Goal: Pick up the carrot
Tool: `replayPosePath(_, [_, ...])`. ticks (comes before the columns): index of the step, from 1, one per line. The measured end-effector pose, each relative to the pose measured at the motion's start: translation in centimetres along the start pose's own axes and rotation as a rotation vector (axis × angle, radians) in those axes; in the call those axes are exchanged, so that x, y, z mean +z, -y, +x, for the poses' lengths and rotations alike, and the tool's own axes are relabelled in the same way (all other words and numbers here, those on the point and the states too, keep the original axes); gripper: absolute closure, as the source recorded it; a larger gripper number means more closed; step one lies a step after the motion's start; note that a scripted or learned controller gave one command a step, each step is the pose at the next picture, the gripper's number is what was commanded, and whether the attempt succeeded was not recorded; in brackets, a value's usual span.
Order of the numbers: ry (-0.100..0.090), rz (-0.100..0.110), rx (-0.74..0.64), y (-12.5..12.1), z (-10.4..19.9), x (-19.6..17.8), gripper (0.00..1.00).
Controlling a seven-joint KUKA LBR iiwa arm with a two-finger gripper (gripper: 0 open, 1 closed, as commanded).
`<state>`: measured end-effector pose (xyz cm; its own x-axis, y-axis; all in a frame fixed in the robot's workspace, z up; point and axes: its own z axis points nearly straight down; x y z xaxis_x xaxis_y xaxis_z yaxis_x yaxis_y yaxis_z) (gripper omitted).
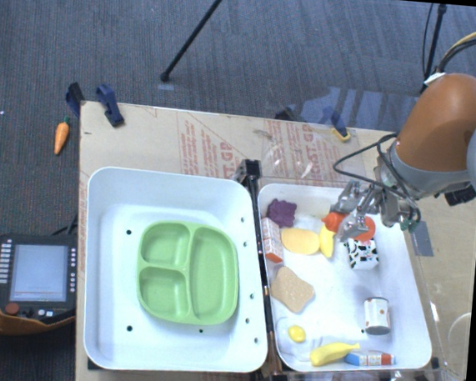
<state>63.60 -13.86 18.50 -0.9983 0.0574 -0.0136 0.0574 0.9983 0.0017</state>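
Left bin point(102, 214) has a green divided plate point(188, 273) sitting about mid-bin. Right bin point(417, 286) is cluttered: purple lump point(282, 211) near the top left corner, bread slice point(293, 290) in the middle, small can point(377, 315) by the right edge, banana point(333, 352) along the bottom edge. Off the bench, bottom left, there's a pendant point(33, 279) on the carpet.

occlusion: orange object point(367, 226) in the right bin point(421, 316) largely covered by the end effector point(360, 214) | finger state: not discernible | table point(184, 138): cut off at 6 o'clock | small can point(377, 315) label: too small to be read
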Motion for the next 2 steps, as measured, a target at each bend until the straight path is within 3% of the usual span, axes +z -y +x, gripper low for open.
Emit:
replayPosePath(1, [-0.011,0.002,0.082,-4.7,3.2,9.6,1.00])
replayPosePath(2, [-0.012,0.000,-0.191,2.1,6.1,7.0,1.00])
